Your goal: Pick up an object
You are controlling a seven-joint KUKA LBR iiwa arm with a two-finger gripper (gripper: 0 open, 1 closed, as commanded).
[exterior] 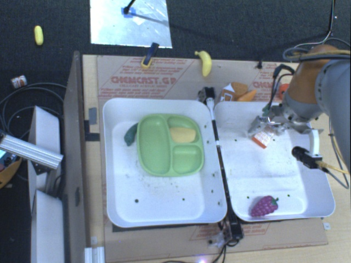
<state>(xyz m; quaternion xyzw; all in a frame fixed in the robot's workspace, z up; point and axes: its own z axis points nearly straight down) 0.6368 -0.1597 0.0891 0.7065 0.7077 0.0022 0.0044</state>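
My gripper (pixel 264 126) hangs low over the upper part of the right bin (pixel 307 196), with the arm reaching in from the right. A small orange and white box (pixel 261 140) lies on the bin floor right beneath the gripper's tip, touching or nearly touching it. A purple bunch of grapes (pixel 264 205) rests near the right bin's front edge. In the left bin (pixel 126 201) a green divided plate (pixel 164 163) carries a yellow item (pixel 183 134) in its upper right compartment. A dark green vegetable (pixel 130 134) lies against the plate's left rim.
Behind the bins, on the cardboard, lie a yellow banana (pixel 205 63), an orange item (pixel 242 93) and a yellow and blue clip (pixel 148 56). Cables hang at the arm's wrist (pixel 307 155). The bins meet along a central ridge (pixel 218 147).
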